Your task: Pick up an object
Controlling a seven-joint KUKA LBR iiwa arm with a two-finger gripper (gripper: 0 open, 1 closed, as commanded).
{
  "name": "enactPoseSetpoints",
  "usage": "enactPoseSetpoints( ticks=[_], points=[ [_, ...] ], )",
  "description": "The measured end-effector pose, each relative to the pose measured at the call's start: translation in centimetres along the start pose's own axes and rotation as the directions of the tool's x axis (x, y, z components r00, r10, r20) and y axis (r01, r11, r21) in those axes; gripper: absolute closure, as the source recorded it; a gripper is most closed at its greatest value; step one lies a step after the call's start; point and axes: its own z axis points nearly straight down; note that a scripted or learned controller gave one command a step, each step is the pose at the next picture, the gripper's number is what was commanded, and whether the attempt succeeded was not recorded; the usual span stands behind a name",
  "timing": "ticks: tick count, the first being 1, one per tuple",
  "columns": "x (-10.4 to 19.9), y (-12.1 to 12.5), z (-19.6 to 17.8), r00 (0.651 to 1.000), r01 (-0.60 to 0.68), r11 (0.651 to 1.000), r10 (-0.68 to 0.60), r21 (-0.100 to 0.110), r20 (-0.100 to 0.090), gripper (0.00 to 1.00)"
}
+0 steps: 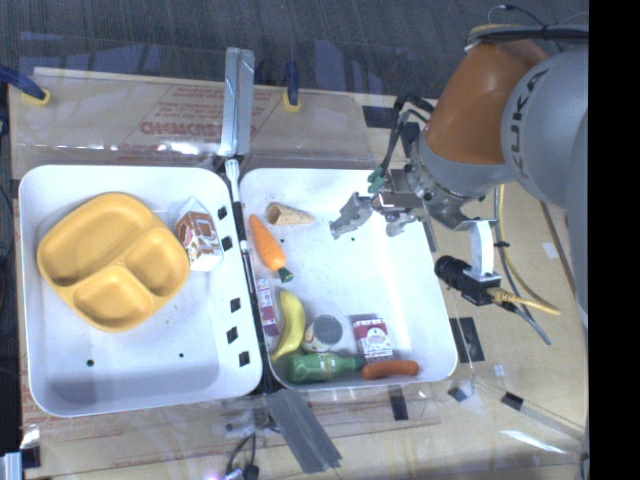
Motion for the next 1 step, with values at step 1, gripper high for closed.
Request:
enactPoseSetpoints(
  ticks=[1],
  points=[
    [3.34, 0.43, 11.92, 0.978, 0.211, 0.978, -0.211, 0.001, 0.000, 0.00]
  ],
)
